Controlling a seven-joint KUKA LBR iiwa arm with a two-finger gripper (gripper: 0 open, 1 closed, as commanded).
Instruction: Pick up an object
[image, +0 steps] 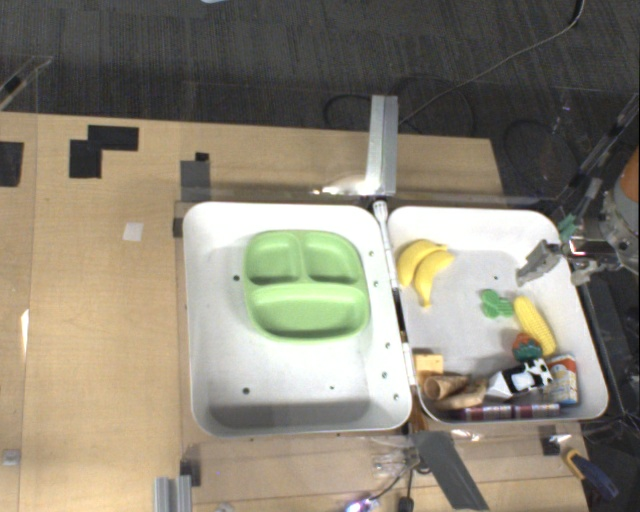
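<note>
The right bin (470, 228) holds a pair of yellow bananas (422, 266) at its left. A small green piece (495, 303) and a corn cob (533, 322) lie near its right side. Along its front wall sit a black-and-white toy cow (528, 375), brown pieces (452, 385) and a dark marker (520, 408). My gripper (533, 266) reaches in from the right and hangs over the right bin's far right part, above and beyond the corn cob. Nothing shows in its grasp.
The left bin (215, 380) holds a green divided plate (305, 283). A metal post (383, 150) stands behind the seam between the bins. Cables and dark floor lie beyond the bench.
</note>
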